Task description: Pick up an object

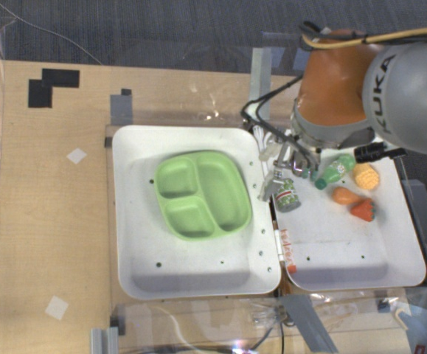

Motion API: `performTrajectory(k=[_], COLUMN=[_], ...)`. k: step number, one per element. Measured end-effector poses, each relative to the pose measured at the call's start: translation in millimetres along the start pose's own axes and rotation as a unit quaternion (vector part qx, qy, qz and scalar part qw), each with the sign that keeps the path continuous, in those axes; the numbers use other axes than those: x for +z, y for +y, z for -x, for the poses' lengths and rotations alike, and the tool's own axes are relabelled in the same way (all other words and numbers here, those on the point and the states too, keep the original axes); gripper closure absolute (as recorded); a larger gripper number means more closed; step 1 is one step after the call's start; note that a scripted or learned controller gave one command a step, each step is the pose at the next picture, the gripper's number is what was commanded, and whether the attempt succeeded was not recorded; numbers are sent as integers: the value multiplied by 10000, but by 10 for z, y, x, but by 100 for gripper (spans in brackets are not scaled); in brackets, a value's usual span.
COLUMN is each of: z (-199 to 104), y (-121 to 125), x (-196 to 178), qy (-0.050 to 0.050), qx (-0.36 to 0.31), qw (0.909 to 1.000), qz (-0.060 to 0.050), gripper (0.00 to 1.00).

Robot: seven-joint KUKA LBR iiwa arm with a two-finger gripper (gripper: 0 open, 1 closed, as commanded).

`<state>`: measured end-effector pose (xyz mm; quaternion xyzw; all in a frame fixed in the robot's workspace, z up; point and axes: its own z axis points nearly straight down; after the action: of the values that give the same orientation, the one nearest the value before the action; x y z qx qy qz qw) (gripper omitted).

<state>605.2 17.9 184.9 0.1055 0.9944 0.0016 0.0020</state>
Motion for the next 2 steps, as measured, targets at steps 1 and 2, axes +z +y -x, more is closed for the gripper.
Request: performTrajectory(k=[1,2], z=[576,1044], y=[-734,-1988], x=[-531,-981], qy=[-51,-58], qx=[-616,650], qw=[9981,9979], qz=[-17,-28], gripper=[0,0])
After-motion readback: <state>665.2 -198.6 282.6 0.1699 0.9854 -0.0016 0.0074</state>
